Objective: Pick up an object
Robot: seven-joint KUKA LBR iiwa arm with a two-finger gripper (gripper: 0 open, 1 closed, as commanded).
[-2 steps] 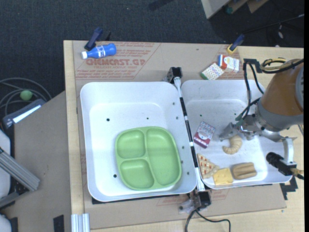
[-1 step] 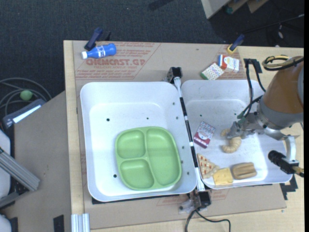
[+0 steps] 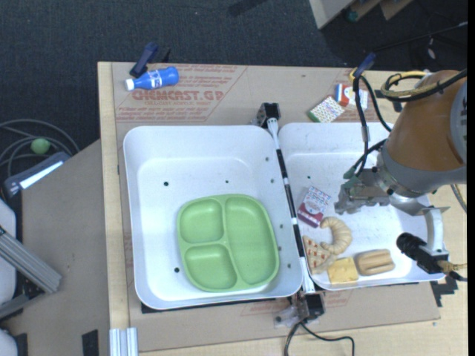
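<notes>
Toy foods are seen in the right bin (image 3: 326,141): croissant (image 3: 340,233), waffle (image 3: 318,251), yellow cheese block (image 3: 343,271), hot dog bun (image 3: 373,261), red-white packet (image 3: 313,205). The hand (image 3: 356,196) is positioned above the bin, just right of the packet; grip width cannot be told, nothing seen held. A green divided plate (image 3: 225,241) is located in the left bin (image 3: 148,154). A blue bottle (image 3: 152,78) is left on the worktop (image 3: 223,87).

The arm (image 3: 427,143) reaches in from the right, claw (image 3: 361,197) low.

A blue-and-white bottle (image 3: 152,78) lies on the bench's (image 3: 215,87) far left corner — a small printed packet (image 3: 327,110) farther right.
</notes>
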